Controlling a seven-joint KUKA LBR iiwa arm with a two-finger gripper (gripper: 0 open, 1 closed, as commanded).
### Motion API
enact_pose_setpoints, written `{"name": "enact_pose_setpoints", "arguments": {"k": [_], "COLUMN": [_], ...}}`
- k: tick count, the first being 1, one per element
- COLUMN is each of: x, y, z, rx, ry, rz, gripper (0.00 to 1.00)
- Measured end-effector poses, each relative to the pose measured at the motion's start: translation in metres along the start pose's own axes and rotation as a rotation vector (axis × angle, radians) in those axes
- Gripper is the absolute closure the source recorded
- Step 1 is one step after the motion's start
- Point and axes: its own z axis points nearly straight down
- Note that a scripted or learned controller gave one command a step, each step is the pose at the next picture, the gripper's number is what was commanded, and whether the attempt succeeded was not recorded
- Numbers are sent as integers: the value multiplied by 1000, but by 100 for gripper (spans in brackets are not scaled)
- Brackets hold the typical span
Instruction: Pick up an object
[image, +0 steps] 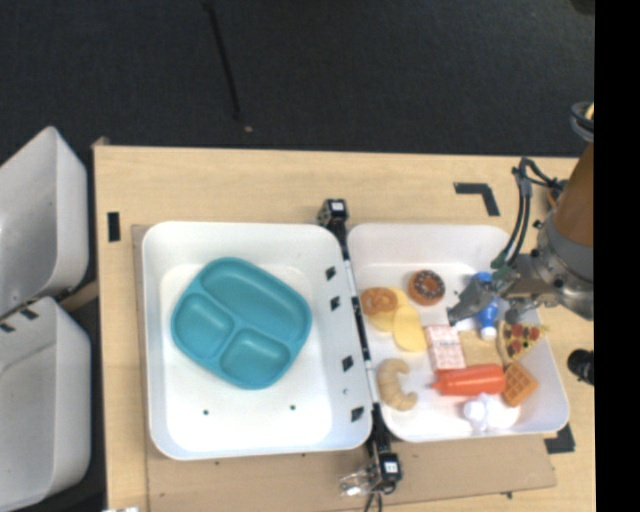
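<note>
Right bin (400, 243), contents as we count them: a chocolate donut (427, 286) toward the far edge; a tan bun (379, 301) and a pale yellow wedge (407, 329) along the left wall; a croissant (397, 384) near the front-left corner; a pink-and-white packet (445, 347) at the middle; an orange-red sausage (468, 380) just in front of it; a waffle piece (519, 383) and a white lump (483, 412) toward the front-right corner. Left bin (160, 420): one teal divided plate (240, 321). The gripper (476, 300) sits low over the right half of the right bin, grey metalwork with blue parts; we cannot tell how it is set, and we see nothing held. We judge the packet the nearest candidate: it lies just to the front-left of the gripper, flat, its long axis running front to back. The sausage lies further forward, long axis left to right, nearly parallel to the front edge.
</note>
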Motion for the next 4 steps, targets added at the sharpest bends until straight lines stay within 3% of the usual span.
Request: {"name": "enact_pose_setpoints", "arguments": {"k": [1, 4], "x": [0, 3], "y": [1, -3], "z": [-4, 154], "rx": [-9, -4], "ry": [-2, 0], "rz": [-3, 1], "gripper": [0, 0]}}
